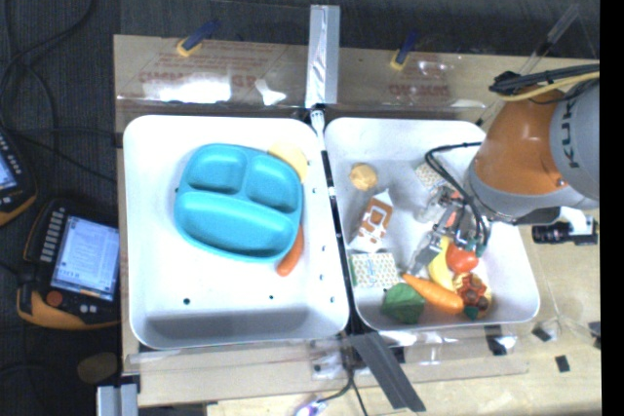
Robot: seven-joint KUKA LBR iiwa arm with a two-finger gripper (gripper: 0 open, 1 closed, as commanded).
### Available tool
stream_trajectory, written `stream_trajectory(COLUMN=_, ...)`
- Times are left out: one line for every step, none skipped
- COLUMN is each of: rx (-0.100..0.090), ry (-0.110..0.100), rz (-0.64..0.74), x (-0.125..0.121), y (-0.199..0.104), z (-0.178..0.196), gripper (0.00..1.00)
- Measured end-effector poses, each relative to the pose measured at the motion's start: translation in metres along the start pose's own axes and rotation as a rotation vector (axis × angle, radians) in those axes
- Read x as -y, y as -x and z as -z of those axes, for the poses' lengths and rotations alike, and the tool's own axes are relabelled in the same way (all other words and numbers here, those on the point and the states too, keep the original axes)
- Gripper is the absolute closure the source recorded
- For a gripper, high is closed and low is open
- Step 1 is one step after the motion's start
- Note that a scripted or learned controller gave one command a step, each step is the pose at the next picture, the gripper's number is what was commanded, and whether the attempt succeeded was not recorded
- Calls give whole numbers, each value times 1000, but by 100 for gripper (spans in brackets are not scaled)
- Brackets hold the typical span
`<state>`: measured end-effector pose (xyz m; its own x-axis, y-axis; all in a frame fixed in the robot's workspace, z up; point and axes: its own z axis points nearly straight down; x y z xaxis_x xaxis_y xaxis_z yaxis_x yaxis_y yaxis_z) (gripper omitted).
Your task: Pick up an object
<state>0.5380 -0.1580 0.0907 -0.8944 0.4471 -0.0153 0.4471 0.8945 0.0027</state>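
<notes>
Bins (136, 209): two; blue tray (239, 200): one.

In the right bin (336, 209) you have bare floor along the back, past the round cookie (364, 176). The front corner is packed with a carrot (433, 294), a green thing (404, 303) and other toys. The arm (526, 161) hangs over the right side.

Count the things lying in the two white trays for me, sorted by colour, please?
Blue: 1, the divided plate
Orange: 2, carrot, orange piece beside the plate
Green: 1, leafy toy
Tan: 1, round ball
Yellow: 2, banana, yellow piece behind the plate
Red: 2, tomato, berry cluster
White printed: 2, carton, packet
Total: 11
</notes>
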Motion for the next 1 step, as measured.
stream_trajectory(rx=5, ry=-2, rz=2, x=-1, y=2, z=11, gripper=100)
